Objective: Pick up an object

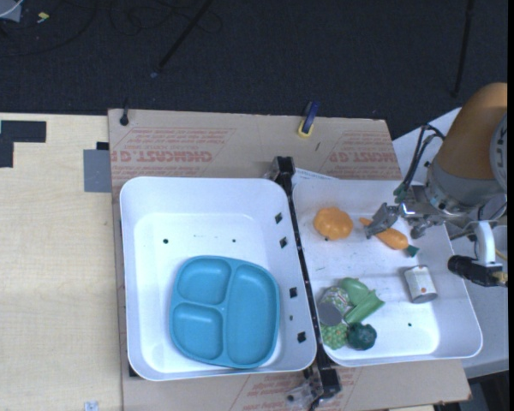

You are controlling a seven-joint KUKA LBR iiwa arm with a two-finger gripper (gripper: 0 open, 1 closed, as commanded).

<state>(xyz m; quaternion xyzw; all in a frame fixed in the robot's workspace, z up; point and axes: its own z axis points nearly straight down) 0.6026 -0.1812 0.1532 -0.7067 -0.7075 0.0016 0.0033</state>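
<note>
The tool hangs just right of the round orange plastic fruit; whether it pinches anything cannot be told.

So in the right bin there's a handful of stuff. An orange rounded thing — kinda like a small pepper or fruit — sits toward the far left part, not far from the divider edge. A smaller orange carrot-shaped piece lies tilted near the far right side. A little grey-and-white can is lying on its side by the right edge, with a red bit at one end. Down in the near left corner there's a clump — green leafy piece, a grey thing and a dark green broccoli-like lump, all touching.
</note>
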